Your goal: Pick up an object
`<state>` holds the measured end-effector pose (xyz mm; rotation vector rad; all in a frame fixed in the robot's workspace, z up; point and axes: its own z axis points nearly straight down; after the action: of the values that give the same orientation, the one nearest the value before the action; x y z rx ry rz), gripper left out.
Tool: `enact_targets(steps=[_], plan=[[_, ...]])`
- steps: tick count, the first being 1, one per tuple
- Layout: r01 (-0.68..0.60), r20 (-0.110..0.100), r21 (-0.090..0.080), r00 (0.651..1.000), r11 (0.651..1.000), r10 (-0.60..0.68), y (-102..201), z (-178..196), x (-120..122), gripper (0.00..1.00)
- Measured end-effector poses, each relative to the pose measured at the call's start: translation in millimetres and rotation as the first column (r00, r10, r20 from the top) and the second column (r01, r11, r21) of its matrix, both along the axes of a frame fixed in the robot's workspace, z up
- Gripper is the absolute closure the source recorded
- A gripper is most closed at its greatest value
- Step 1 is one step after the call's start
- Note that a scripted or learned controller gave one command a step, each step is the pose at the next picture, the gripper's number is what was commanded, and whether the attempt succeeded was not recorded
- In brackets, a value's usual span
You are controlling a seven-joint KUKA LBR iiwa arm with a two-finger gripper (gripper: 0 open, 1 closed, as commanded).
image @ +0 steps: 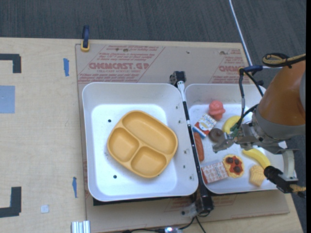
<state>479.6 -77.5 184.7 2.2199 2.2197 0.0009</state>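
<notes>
1. Your gripper (219, 141) hung low in the right bin (194, 97), where the toys lay together.
2. I could not tell its fingers' state.
3. A banana (258, 157) lay just beside it.

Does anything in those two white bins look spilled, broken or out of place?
Nothing looks broken or spilled. The yellow three-compartment plastic plate lies flat but turned askew in the left white bin. In the right white bin, the toy foods, such as the yellow banana and pink strawberry-like piece, lie jumbled at random angles.
</notes>
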Motion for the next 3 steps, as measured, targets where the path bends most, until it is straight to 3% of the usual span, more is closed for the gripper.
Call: enact_targets(steps=[1, 2, 3], plan=[[0.0, 0.009, -0.002, 1.0, 1.0, 0.0, -17.6, -96.6, 2.9, 0.0], [0.002, 0.015, -0.007, 1.0, 1.0, -0.002, -19.6, -86.3, 3.9, 1.0], [-0.002, 0.0, 0.002, 1.0, 1.0, 0.002, 50.4, 0.3, 0.7, 1.0]])
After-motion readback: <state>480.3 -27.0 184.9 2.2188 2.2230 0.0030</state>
